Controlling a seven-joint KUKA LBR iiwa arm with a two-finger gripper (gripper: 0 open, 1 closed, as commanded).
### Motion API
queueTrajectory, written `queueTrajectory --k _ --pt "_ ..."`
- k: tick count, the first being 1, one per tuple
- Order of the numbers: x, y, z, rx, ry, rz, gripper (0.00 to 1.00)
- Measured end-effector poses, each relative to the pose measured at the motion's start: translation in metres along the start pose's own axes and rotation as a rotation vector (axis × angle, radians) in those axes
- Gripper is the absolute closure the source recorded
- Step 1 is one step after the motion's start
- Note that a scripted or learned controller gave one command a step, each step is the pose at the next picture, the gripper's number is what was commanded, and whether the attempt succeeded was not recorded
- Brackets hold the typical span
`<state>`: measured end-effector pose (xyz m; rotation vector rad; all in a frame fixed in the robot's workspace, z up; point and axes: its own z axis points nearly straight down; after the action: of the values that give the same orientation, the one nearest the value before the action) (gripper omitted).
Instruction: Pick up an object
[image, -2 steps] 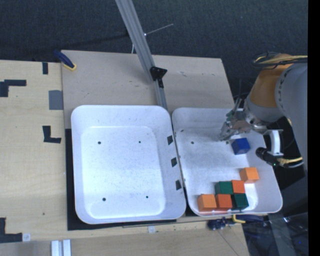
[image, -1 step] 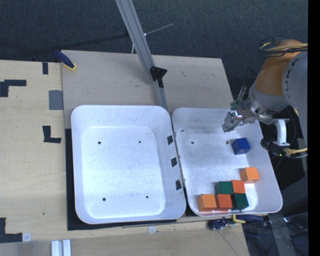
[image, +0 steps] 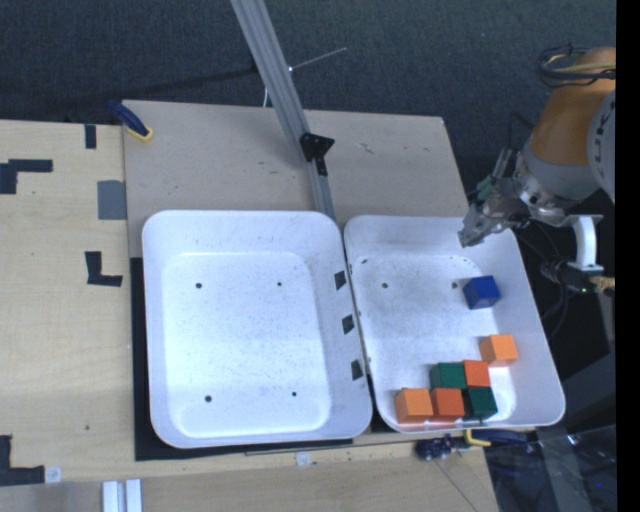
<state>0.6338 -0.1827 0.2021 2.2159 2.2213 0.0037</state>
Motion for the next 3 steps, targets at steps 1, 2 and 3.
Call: queueTrajectory --k 1,2,3 --pt "0.050 -0.005 -0.008 0.005 0.003 -0.004 1.00" --pt "0.100 -0.022 -0.022 0.006 0.004 -0.004 1.00" --pt "0.152 -0.034 -0.033 0.006 0.004 -0.005 1.00"
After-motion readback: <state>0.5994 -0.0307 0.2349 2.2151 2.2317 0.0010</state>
